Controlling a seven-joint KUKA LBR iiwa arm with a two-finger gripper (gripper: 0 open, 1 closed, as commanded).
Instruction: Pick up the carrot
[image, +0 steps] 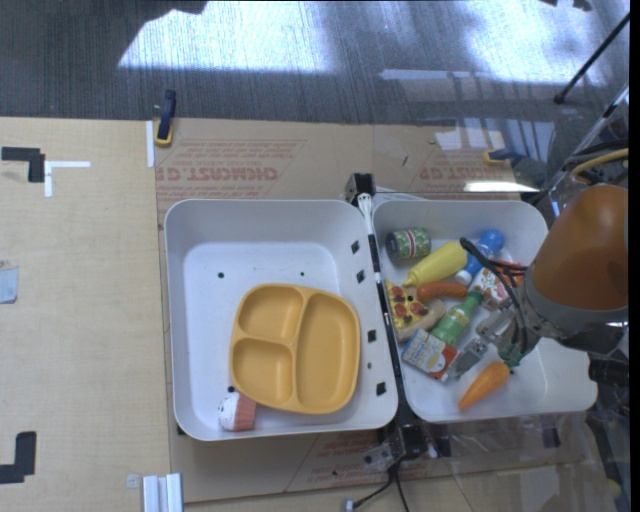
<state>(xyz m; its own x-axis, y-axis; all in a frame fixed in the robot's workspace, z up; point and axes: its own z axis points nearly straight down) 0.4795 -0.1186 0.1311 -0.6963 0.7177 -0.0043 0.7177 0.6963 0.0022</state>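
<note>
1. Near the right bin's (560, 400) front edge lies the carrot (484, 384), beside the tool (503, 345); whether it grips anything I cannot tell.
2. Best to close across the carrot's thick middle, clear of the neighbouring carton (428, 353).
3. Mirrored lettering on the tabletop's cardboard (230, 170) is unreadable.

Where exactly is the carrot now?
The carrot lies in the right bin, near its front edge, just below the gripper and right of a small carton.
</note>
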